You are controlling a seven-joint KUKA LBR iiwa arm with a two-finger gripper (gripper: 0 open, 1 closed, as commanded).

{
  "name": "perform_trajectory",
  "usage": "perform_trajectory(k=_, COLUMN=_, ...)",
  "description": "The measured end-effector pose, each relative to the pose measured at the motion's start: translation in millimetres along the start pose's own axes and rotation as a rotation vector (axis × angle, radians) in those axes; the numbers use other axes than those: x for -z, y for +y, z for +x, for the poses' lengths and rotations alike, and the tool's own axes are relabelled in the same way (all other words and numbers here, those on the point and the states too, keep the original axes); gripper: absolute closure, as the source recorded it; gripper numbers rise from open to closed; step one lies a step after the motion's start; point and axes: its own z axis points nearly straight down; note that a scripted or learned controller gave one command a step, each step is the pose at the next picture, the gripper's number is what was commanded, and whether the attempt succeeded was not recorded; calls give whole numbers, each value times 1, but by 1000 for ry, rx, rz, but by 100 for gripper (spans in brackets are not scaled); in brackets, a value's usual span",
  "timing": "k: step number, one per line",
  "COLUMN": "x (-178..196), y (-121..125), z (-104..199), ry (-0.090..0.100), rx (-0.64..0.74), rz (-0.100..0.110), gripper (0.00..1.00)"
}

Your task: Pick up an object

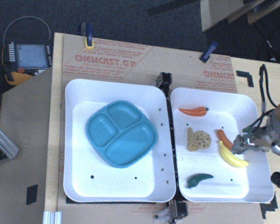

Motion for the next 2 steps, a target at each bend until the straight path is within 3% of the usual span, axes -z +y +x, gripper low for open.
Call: perform_trajectory(k=2, x=4, y=17, z=99, ry=5, rx=5, rz=9, gripper=100)
